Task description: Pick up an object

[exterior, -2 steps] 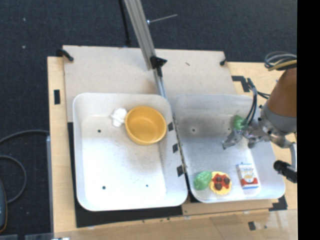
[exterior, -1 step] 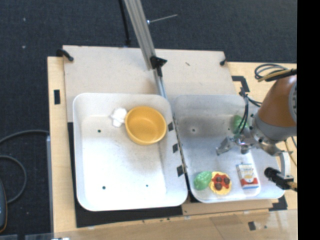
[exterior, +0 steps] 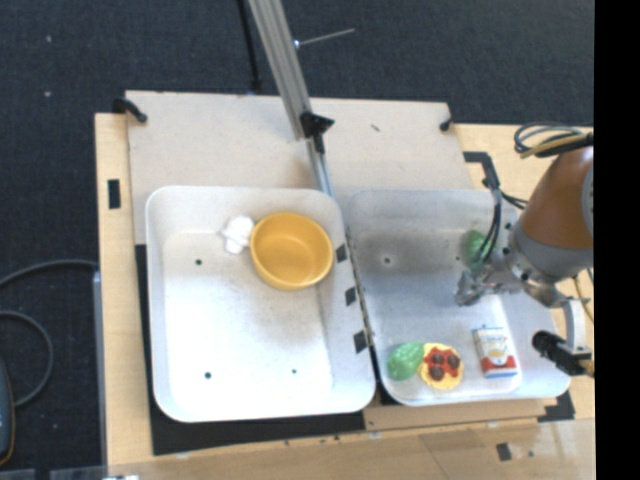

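Green leafy toy (exterior: 405, 360), a red-and-yellow round toy (exterior: 442, 364) and a small carton (exterior: 495, 352) lie along the right bin's (exterior: 420, 218) near edge. Just beyond the carton hangs the gripper (exterior: 472, 290), its state hidden, a green object (exterior: 474, 245) behind it.

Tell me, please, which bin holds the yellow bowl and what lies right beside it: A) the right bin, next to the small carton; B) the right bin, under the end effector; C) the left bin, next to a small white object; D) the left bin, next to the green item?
C: the yellow bowl sits near the back of the left bin, with the small white object against its left side.
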`<state>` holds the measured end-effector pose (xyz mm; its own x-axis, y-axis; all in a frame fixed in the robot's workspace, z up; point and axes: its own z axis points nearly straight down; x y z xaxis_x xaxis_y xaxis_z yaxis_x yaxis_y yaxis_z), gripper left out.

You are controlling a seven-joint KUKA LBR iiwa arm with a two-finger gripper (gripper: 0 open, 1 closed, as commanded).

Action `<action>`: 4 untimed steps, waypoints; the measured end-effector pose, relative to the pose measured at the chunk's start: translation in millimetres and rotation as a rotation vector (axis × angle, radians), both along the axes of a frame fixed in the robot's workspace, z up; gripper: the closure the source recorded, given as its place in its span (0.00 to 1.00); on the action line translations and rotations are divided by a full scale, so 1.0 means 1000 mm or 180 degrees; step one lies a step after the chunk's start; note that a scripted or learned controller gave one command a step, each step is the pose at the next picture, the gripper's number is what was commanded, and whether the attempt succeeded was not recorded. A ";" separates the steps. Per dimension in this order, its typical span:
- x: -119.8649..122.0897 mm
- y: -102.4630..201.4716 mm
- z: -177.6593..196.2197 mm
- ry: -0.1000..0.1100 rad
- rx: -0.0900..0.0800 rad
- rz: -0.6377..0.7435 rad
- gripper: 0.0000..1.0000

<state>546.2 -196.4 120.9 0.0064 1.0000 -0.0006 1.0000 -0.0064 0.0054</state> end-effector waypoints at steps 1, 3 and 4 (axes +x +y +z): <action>0.003 -0.005 0.061 0.0004 -0.0005 0.0027 1.00; 0.008 -0.007 0.135 0.0007 0.0002 0.0036 1.00; 0.004 0.040 0.139 0.0007 0.0004 0.0043 1.00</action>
